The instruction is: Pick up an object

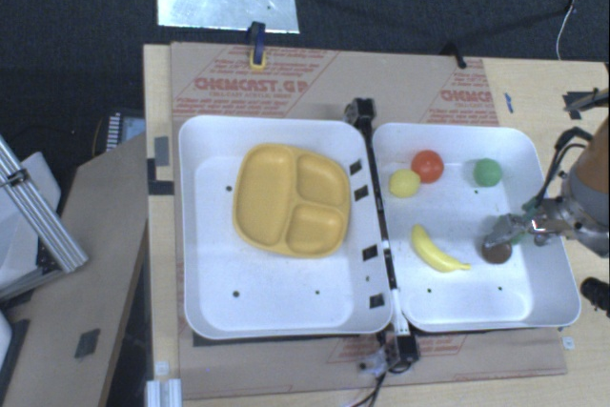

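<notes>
On the near side of the surface [286, 71], 2 shallow white bins sit side by side, touching along a dark central seam fitted with small black clips. The right bin [457, 305] holds the loose objects: nearest the front lies a yellow banana [437, 251], angled with its tip pointing toward the bin's near right corner. Just beside it to the right, the gripper [499, 241] hangs low over the bin floor, reaching in from the right edge on the grey arm [581, 205]; a small round brownish object [497, 253] sits directly at its tip, but whether the fingers are spread or pressed around it I cannot tell. Farther back in the same bin, a yellow ball [404, 184] and a red-orange ball [427, 165] rest touching each other near the seam, and a green ball [487, 172] lies well apart from them toward the far right corner. The left bin [219, 300] carries a yellow divided plate [290, 199] with 3 compartments, roughly central. Beyond the bins, brown printed cardboard covers the surface, and a yellow and blue clamp [257, 48] grips its far edge.
</notes>
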`<state>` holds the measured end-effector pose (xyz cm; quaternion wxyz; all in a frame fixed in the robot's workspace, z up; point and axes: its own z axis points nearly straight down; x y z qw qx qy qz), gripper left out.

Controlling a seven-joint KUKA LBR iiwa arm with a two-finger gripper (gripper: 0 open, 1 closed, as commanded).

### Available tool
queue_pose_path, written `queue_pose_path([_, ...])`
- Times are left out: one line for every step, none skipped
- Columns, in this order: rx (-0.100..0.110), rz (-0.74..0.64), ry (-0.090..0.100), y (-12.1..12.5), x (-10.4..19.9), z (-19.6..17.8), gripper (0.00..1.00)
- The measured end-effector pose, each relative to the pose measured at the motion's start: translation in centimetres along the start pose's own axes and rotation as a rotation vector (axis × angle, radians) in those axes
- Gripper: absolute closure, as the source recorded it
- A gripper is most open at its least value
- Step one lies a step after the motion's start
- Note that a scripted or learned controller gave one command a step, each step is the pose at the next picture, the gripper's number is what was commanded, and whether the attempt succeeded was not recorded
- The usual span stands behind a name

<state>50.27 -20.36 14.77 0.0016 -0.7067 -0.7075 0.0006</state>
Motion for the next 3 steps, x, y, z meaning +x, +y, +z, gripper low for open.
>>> queue_pose_path([0.0,-0.002,0.0,0.7,0.6,4.7,0.0])
queue_pose_path([-0.002,0.001,-0.001,0.8,0.7,6.4,0.0])
queue_pose_path([-0.007,0.001,-0.003,0.9,0.6,5.2,1.0])
